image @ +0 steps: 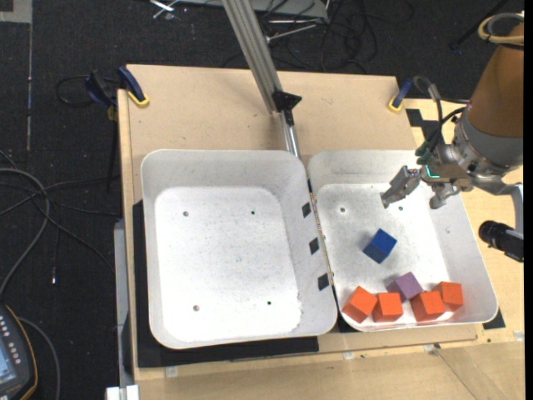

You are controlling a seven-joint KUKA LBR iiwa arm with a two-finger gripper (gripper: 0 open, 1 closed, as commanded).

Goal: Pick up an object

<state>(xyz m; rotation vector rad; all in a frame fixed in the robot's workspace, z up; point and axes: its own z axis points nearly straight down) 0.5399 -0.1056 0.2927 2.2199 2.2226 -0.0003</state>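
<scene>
The blue cube point(380, 246) sits in the right bin point(473, 248), near its middle, flat on the floor and turned so its corners point roughly up and down the view; being a cube, it has no long axis. It looks matte and hard-edged. Along the bin's near wall lies a row of blocks: orange block point(360, 303), a second point(388, 307), a third point(428, 304) and a fourth point(450, 294), with a purple block point(407, 285) just behind them. The gripper point(420, 188) hangs over the far part of this bin, well apart from the cube, its two dark fingers spread wide with nothing between them. The left bin point(158, 248) is white, speckled and shallow with rounded corners.
</scene>
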